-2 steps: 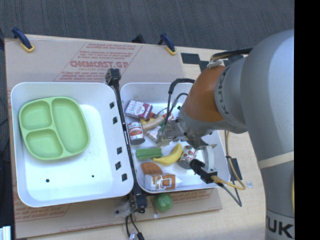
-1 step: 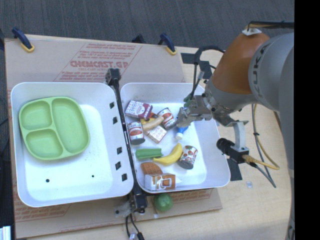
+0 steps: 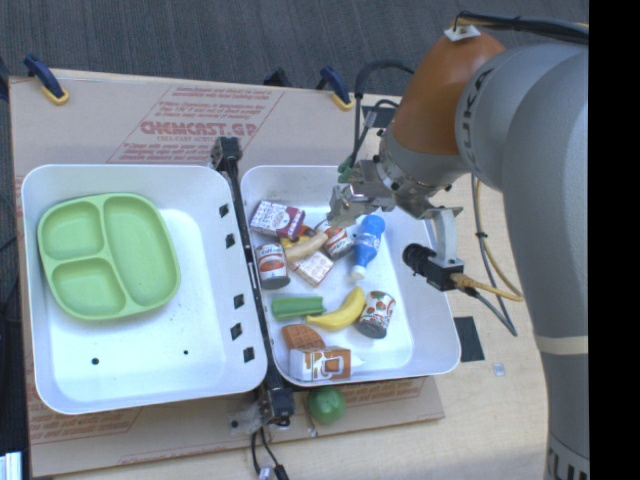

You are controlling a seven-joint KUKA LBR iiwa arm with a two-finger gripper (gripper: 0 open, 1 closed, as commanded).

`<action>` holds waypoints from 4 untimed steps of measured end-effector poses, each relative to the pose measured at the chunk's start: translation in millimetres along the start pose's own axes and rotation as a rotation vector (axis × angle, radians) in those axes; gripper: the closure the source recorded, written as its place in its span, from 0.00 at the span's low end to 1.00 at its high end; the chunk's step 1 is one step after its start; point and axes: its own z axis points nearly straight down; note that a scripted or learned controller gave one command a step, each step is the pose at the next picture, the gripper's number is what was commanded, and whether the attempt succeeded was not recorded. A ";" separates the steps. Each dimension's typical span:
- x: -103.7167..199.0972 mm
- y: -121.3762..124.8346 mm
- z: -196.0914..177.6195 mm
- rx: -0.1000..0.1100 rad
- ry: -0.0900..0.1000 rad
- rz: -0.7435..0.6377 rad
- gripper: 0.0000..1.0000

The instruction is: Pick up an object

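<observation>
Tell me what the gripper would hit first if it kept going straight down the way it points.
Probably the small red-and-white packet beside the blue bottle in the right bin. The gripper hangs just above them, but depth is hard to judge from this slanted view.

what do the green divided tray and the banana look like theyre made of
Green divided tray: probably moulded plastic, matte, with one even pale green and soft rounded compartment walls. Banana: likely a plastic toy, smooth with a slight sheen and uniform yellow, though real fruit can't be excluded.

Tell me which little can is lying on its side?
The can beside the banana, near the right bin's front corner, lies tipped over. The other can, by the divider, stands upright.
</observation>
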 end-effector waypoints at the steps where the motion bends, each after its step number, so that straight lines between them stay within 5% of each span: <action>1: -10.9 7.2 10.3 -0.002 -0.002 0.001 1.00; 2: -10.7 7.4 10.2 -0.002 -0.001 0.000 0.00; 3: 52.9 20.2 -140.0 -0.007 -0.001 -0.001 0.00; 4: -7.5 66.4 -140.7 -0.004 -0.002 0.002 0.00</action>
